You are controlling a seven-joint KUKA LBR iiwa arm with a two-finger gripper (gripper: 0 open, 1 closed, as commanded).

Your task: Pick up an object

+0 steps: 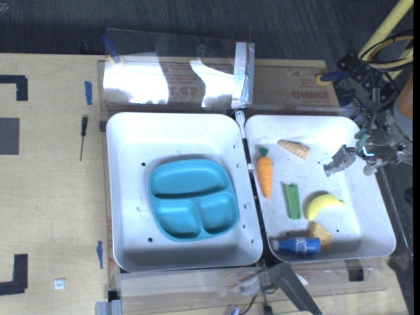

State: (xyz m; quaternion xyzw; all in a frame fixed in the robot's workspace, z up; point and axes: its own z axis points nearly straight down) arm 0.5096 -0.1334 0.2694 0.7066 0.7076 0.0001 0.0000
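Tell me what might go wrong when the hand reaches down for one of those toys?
The hand hangs over bare floor of the right bin, so it could close on nothing. The banana, green stick and blue bottle lie close together, so grabbing one may knock another.

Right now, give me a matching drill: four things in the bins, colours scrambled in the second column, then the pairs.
Things:
1. tray
2. carrot
3. banana
4. bottle

Colours:
A. yellow
B. dark blue
C. orange
D. light blue

Pairs: 1-D, 2-C, 3-A, 4-B
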